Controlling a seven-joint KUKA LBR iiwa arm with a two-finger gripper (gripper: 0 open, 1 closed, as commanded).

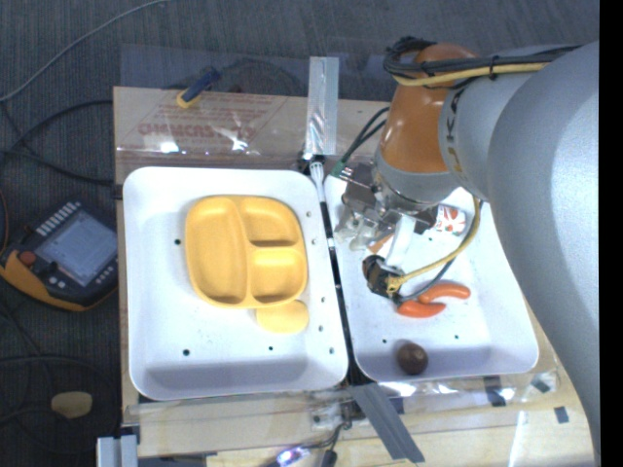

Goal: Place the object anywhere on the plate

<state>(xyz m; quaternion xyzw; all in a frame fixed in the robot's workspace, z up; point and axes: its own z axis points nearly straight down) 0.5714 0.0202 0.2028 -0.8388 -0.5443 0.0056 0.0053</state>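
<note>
- The two white bins sit side by side on the desk, the left bin nearer the view's left and the right bin under the arm.
- A yellow plate lies flat in the middle of the left bin. It has three compartments: a long one on the left and two smaller ones on the right.
- A small yellow disc lies in the left bin, touching the plate's near edge at its right corner.
- The grey arm comes in from the right, and its orange band sits above the far part of the right bin.
- The hand hangs over the right bin's left side, just beside the wall that meets the left bin. It is above bare bin floor.
- I cannot tell whether the hand is apart or together, and nothing can be seen clamped in it.
- Which loose thing is the task's cannot be told. Three lie in the right bin, all off the plate.
- An orange-red curved thing lies near the bin's middle, to the right of the hand and nearer the camera.
- A dark brown ball rests by the near wall, apart from the curved thing.
- A red-and-white packet shows partly under the arm, toward the far right.
- On the floor, to the left of the desk, lies a pendant with a grey screen.
- A blue-and-yellow tool lies at the desk's far edge.
</note>
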